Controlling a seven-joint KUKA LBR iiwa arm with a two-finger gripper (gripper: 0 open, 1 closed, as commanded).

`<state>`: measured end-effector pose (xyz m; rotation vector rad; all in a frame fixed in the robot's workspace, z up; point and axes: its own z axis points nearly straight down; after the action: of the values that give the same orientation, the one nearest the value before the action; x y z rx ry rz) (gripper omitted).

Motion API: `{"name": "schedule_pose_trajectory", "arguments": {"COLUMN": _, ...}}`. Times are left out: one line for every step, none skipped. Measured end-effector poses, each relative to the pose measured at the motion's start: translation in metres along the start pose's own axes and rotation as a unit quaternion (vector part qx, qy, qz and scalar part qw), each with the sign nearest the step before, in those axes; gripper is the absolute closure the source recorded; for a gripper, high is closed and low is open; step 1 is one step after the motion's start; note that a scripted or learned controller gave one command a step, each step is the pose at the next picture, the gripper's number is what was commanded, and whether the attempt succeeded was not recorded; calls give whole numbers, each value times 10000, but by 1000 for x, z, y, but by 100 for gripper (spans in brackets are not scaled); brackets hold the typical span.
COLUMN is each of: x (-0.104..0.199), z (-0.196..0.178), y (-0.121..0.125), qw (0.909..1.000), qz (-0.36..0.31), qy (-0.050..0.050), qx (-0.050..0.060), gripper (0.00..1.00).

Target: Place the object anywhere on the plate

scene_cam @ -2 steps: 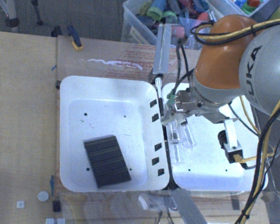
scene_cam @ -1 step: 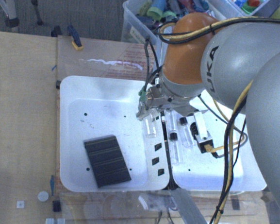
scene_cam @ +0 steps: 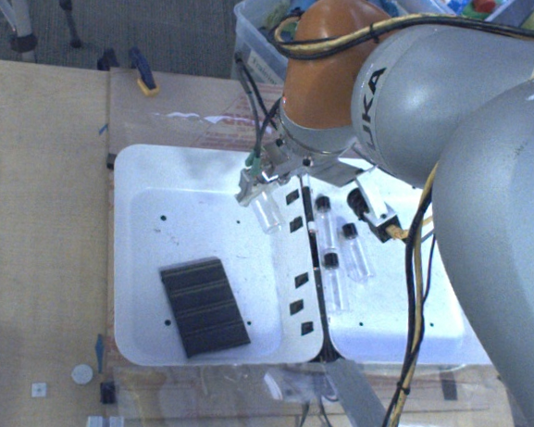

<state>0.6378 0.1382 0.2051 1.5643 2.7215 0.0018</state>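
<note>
A dark grey ridged rectangular plate [scene_cam: 203,306] lies flat at the front of the left bin [scene_cam: 144,244], turned at a slant. The gripper [scene_cam: 261,201] hangs below the orange-banded wrist over the back right corner of the left bin, close to the divider between the bins. It is well behind the plate and to its right, apart from it. The bulk of the arm hides what lies directly beneath the gripper.
The right bin [scene_cam: 424,333] is largely covered by the grey arm [scene_cam: 460,132]. The divider [scene_cam: 304,295] with black markings runs between the bins. A clear tub of colourful items [scene_cam: 275,13] stands behind the bench. Cables [scene_cam: 413,295] hang beside the arm.
</note>
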Motion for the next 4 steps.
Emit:
{"name": "schedule_pose_trajectory", "arguments": {"x": 6, "z": -7, "y": 37, "qw": 9857, "qz": -1687, "qy": 0, "qx": -13, "gripper": 100}}
{"name": "schedule_pose_trajectory", "arguments": {"x": 56, "z": 50, "y": 47, "qw": 9288, "qz": -3705, "qy": 19, "qx": 5, "gripper": 100}}
{"name": "schedule_pose_trajectory", "arguments": {"x": 81, "z": -92, "y": 32, "qw": 8797, "qz": -4756, "qy": -2, "qx": -20, "gripper": 100}}
{"name": "schedule_pose_trajectory", "arguments": {"x": 66, "z": -8, "y": 51, "qw": 8959, "qz": -4443, "qy": 16, "qx": -1, "gripper": 100}}
